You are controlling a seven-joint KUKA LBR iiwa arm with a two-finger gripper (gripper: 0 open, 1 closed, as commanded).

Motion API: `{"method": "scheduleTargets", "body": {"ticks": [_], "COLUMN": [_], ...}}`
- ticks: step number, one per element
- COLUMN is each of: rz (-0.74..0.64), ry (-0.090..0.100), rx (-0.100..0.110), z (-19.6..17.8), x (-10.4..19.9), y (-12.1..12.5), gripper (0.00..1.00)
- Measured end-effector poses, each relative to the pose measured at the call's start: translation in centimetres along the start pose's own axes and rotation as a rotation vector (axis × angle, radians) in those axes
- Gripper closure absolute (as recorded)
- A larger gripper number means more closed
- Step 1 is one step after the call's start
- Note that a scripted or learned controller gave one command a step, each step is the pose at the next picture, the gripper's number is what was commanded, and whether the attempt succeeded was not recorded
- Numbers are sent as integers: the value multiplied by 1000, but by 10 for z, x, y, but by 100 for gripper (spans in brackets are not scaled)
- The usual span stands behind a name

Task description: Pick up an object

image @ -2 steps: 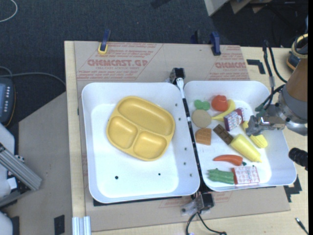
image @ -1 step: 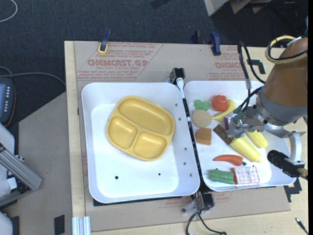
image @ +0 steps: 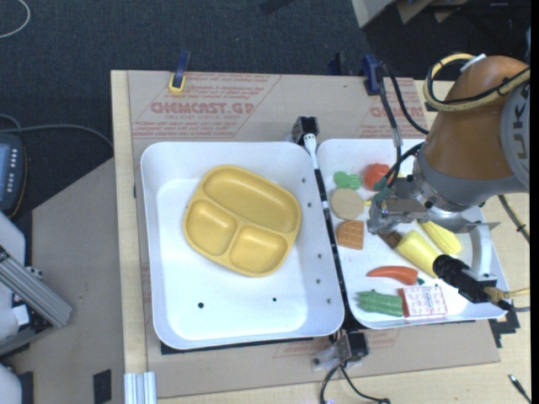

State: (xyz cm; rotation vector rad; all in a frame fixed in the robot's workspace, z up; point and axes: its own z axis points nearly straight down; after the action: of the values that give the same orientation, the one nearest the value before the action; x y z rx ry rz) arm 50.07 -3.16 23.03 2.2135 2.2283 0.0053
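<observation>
My gripper (image: 384, 218) hangs low over the middle of the right bin (image: 484, 314), under the orange wrist band. Just left of it lie a round beige biscuit (image: 345, 204) and an orange-brown waffle piece (image: 351, 235). A yellow corn-like piece (image: 424, 246) lies right beside it on the right, partly under the wrist. Behind it are a green toy (image: 345, 178) and a red-orange toy (image: 376, 174). Nearer the front lie a red chili (image: 392, 273), a green bean pod (image: 379, 303) and a red-and-white packet (image: 424, 301).
The left bin (image: 168, 310) holds a yellow divided tray (image: 242, 220) in its middle. A black clamp (image: 305, 129) sits at the far end of the rim between the two bins. The arm covers the right bin's far right part.
</observation>
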Motion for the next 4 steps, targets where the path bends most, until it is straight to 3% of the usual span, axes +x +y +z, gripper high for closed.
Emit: {"method": "scheduleTargets", "body": {"ticks": [1,2,4], "rz": [1,8,5], "ry": [0,-2,-2], "rx": [5,7,0], "z": [-1,15,-4], "x": [43,25,36], "y": [-8,-6,-4], "gripper": [100,100,100]}}
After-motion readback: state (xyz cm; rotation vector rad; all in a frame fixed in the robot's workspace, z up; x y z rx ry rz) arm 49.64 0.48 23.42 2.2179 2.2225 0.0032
